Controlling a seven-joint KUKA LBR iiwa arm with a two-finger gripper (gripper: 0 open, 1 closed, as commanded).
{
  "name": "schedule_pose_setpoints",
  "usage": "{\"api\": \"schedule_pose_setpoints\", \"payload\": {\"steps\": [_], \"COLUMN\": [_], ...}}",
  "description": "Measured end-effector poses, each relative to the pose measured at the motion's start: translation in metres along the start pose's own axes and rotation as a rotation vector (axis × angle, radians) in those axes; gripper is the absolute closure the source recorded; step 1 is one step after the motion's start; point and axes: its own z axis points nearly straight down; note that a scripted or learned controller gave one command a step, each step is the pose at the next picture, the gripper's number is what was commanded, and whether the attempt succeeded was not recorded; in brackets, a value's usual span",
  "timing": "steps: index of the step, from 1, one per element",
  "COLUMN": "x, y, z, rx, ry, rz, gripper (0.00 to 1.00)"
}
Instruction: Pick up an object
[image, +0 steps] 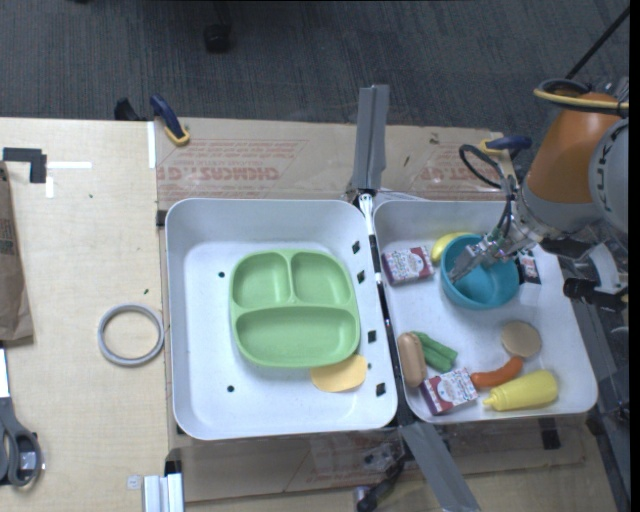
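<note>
The arm comes in from the right and its gripper (468, 263) hangs over the blue bowl (485, 286) in the right bin (570, 330), its fingers pointing left at the bowl's near-left rim. Around the bowl lie a yellow banana-like piece (447, 246), a small red-and-white carton (406, 264), a hot dog (410, 359), a green vegetable (436, 351), a second carton (448, 390), an orange carrot (497, 374), a brown disc (521, 339) and a yellow bottle (522, 391). I see nothing held between the fingers.
The left bin (190, 300) holds a green divided plate (295, 307) and a flat yellow piece (339, 375) at the plate's lower edge. On the bench to the left lies a grey ring (131, 333). A grey divider post (370, 140) stands between the bins at the back.
</note>
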Motion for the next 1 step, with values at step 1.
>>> {"api": "schedule_pose_setpoints", "payload": {"steps": [1], "x": [-0.0004], "y": [0.0194], "z": [0.001], "rx": [0.033], "ry": [0.007], "rz": [0.251], "gripper": [0.0]}}
